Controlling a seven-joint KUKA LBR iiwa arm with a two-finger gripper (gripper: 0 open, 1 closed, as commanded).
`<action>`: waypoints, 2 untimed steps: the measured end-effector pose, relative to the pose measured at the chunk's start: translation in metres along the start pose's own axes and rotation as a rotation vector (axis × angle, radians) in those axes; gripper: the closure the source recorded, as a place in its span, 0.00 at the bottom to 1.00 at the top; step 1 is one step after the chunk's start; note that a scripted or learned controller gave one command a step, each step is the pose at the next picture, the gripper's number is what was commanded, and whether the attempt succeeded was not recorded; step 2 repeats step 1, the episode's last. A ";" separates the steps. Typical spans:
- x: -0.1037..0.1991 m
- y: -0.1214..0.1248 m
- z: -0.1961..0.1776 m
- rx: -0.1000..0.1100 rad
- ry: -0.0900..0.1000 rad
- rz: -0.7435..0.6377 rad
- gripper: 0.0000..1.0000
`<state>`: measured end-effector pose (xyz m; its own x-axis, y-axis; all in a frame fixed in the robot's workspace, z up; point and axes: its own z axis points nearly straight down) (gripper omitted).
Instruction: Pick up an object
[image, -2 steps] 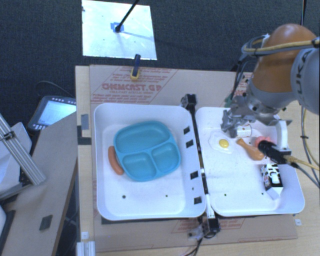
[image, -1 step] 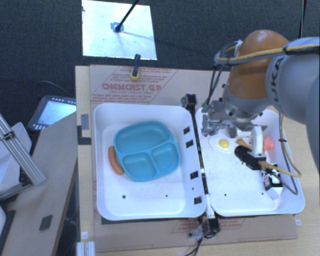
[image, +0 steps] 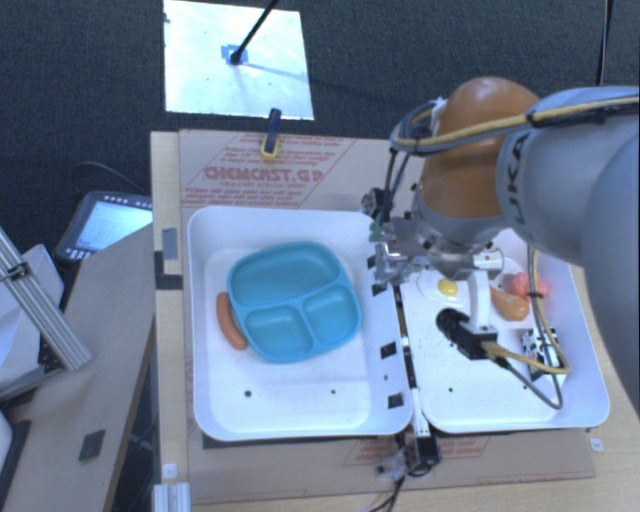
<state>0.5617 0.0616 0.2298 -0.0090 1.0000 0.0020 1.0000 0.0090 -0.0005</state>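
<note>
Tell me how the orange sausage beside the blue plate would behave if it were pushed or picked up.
The orange sausage looks round and elongated, so it would probably roll if pushed sideways, though the blue plate close beside it should block one way. It seems small toy food, so likely light. Its smooth curved surface may slip in a pinch.

The gripper (image: 386, 258) is placed above the seam where the left bin (image: 290, 400) and the right bin (image: 490, 395) meet, toward their far end. Close on the gripper's view-left side, a divided plate (image: 292, 300) is set in the left bin. Beyond the plate, farther from the gripper, a sausage (image: 230, 320) is laid just beside its rim. On the gripper's other side, in the right bin, a toy egg (image: 447, 289) is found near, with a rounded piece (image: 512, 303) past it.
</note>
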 end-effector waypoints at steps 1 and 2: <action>0.048 -0.007 -0.005 -0.002 0.000 0.000 1.00; 0.048 -0.007 -0.005 -0.002 0.000 0.000 1.00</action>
